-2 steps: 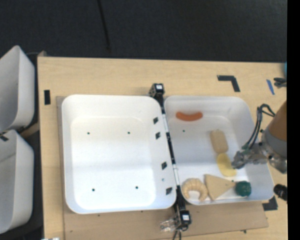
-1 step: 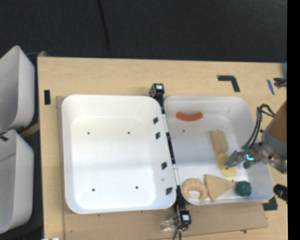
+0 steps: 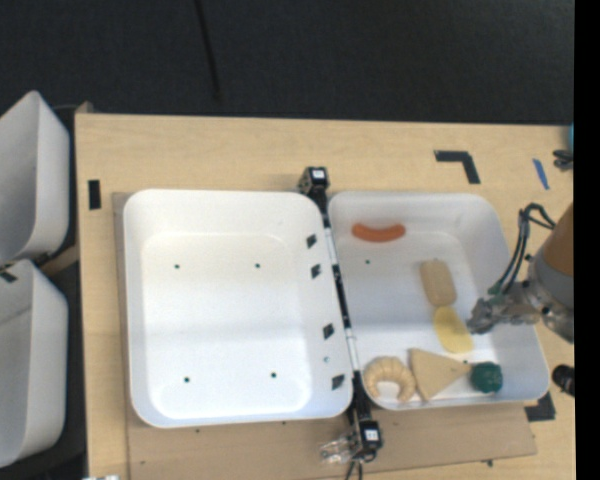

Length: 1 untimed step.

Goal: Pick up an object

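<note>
Yellow lemon-like piece (image 3: 453, 329) lay in right bin (image 3: 410, 206), touching end effector (image 3: 479, 319) on its left, long axis roughly up-down in view. Grip state could not be told. Green ball (image 3: 487, 376) sat near, below.

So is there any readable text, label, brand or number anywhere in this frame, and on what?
No readable text here.
Black angle mark on the bench: a shape, not a letter.
Blue tape strip on the bench: no writing visible.
Small black tags at the bins' divider: too small to read.
Right bin and its items: no labels visible.
</note>
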Tool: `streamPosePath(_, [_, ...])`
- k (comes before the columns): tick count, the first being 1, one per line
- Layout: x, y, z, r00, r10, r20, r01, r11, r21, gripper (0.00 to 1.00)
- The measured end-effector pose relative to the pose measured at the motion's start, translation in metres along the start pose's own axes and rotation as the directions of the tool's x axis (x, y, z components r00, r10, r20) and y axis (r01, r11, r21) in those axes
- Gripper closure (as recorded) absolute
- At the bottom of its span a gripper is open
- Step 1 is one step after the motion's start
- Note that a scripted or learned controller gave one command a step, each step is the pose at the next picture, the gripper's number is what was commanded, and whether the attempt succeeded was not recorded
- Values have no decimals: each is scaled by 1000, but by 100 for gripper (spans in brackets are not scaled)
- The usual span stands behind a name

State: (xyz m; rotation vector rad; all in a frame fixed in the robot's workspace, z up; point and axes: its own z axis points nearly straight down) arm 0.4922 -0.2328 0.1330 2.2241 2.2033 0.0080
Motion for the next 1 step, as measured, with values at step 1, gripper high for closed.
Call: streamPosePath(1, [0,0,0,1000,1,0,-1,1000,0,0])
